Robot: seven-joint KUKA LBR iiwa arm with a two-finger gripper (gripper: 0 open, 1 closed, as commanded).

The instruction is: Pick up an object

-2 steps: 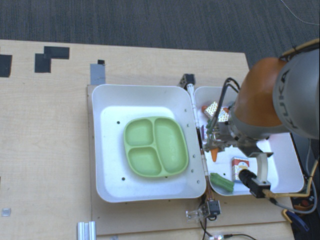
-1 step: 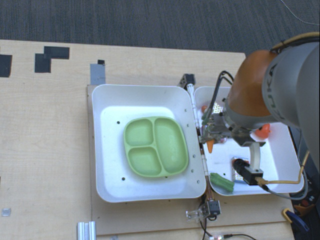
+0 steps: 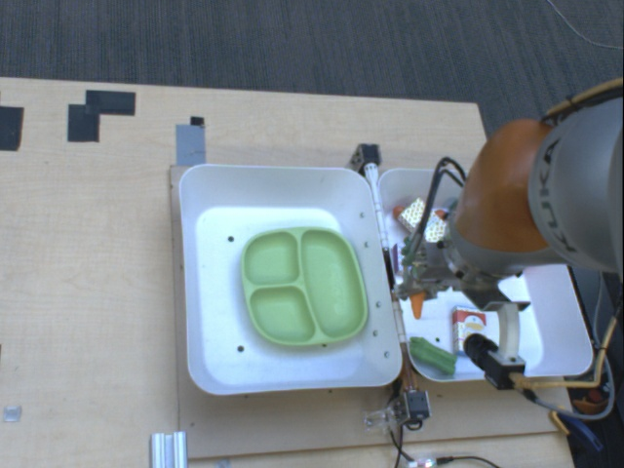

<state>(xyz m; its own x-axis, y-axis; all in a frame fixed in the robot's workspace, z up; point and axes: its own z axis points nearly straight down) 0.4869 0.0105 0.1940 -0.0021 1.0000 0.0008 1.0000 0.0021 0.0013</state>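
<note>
My gripper [image 3: 413, 283] is low over the left side of the right bin [image 3: 556, 291], close to the wall between the two bins. A small orange carrot-shaped piece [image 3: 417, 306] pokes out just beneath it. Whether the gripper holds it cannot be seen, because the wrist and orange band [image 3: 507, 193] cover the gripper from above. A green pickle-like object [image 3: 433, 356] lies at the bin's front left corner. Beside it is a small red and white box [image 3: 468, 322]. A white and yellow patterned item [image 3: 413, 213] lies at the back left, partly hidden by the arm.
The left bin [image 3: 210, 261] holds a light green divided plate [image 3: 304, 287] with three compartments. The bulky grey arm [image 3: 585, 193] covers much of the right bin. Cables and clamps [image 3: 409, 408] sit at the front between the bins.
</note>
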